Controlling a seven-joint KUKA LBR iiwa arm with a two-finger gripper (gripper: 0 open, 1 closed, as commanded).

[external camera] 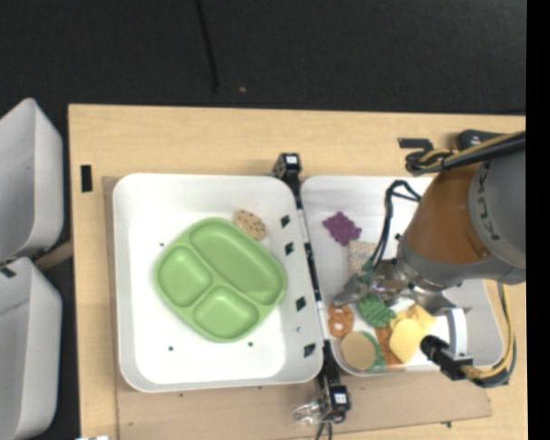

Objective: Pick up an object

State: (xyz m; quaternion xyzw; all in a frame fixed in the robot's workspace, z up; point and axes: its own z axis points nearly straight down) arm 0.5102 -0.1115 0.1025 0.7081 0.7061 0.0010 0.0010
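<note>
Beside the right bin [348, 191]'s cluttered corner, the claw [371, 291] hovers low.

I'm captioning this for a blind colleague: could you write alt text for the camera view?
A grey-and-orange robot arm reaches into the right bin above a pile of small objects. The left bin holds a green divided plate and a cookie.
</note>
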